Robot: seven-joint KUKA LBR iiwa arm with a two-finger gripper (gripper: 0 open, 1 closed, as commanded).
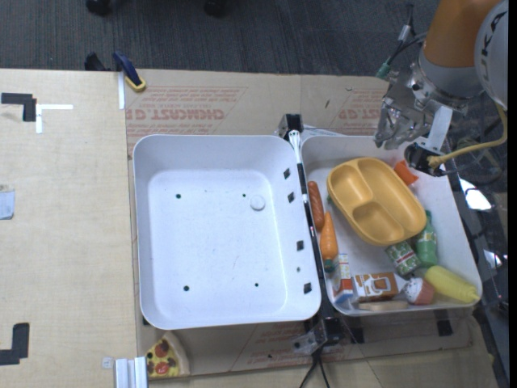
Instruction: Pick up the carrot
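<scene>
orange carrot (pixel 329 236), yellow divided dish (pixel 376 200), white bins (pixel 214 156), yellow banana (pixel 451 284).

Even overhead light is washing the two shallow white plastic bins (pixel 161 217) brightly, casting soft shadows, while the grey-and-orange arm (pixel 464 31) is appearing slightly blurred.

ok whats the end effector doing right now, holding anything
end effector: above the right bin's far edge, nothing seen in it; open or closed cannot be told. carrot lies in that bin.
</scene>
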